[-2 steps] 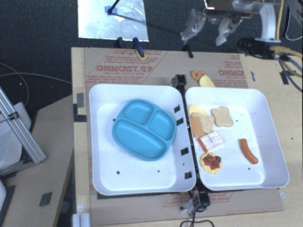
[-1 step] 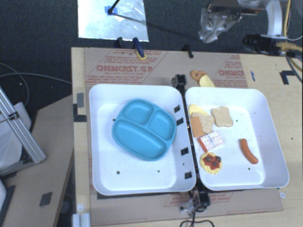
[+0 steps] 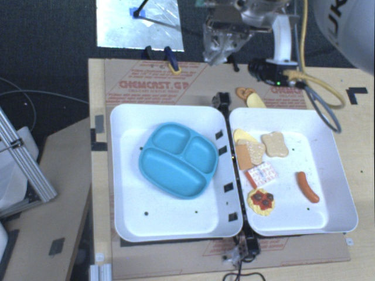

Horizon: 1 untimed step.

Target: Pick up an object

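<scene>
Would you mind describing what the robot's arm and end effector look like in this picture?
The arm is a bulky, rounded light grey shell with dark lettering on it. The end effector is a silvery metal assembly under a rounded grey wrist. A white bracket hangs beside it, and yellow and grey cables loop below, near a black unit with a green light.

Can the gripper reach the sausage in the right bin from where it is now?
Probably yes. The sausage lies alone, apart from the other food, with nothing over it; the gripper hangs above the bench's far edge.

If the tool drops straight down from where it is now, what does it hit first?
Probably the brown board behind the bins, not the food. The tool hangs above the bench's back edge; depth is hard to judge from this slant.
</scene>
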{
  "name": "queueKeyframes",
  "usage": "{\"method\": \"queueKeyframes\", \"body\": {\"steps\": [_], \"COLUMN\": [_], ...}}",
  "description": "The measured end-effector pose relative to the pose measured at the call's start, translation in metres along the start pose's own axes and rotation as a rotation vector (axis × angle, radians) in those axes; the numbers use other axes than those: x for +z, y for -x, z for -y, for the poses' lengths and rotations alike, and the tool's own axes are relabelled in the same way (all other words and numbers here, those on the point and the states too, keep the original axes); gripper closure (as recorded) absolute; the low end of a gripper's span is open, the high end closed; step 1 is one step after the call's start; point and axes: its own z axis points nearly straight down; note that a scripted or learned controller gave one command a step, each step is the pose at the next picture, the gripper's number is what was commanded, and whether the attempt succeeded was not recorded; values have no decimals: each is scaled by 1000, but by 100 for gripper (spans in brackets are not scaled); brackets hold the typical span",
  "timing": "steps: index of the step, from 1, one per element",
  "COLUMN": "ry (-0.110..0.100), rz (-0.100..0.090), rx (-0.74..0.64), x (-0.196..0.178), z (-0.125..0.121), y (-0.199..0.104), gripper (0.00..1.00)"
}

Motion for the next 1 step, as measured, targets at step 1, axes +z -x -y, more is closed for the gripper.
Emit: {"method": "queueKeyframes", "body": {"steps": [1], "ry": [-1], "rz": [1], "rx": [4], "x": [13], "z": [24], "y": [-28], "gripper": [100]}}
